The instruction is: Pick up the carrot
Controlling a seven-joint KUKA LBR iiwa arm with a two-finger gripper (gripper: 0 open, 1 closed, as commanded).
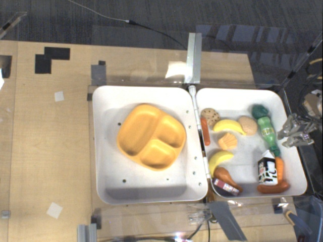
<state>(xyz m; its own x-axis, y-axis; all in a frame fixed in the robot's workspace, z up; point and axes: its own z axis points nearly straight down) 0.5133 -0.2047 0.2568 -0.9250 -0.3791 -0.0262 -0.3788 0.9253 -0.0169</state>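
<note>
The carrot (279, 169), a smooth orange taper, stands beside a black-and-white can (268, 171) near the right bin's (237, 97) front right corner, above a glossy sausage (273, 187). The metallic gripper (297, 131) hovers at that bin's right rim; its state cannot be told. A yellow moulded plate (150, 135) fills the left bin (108, 150).
</note>
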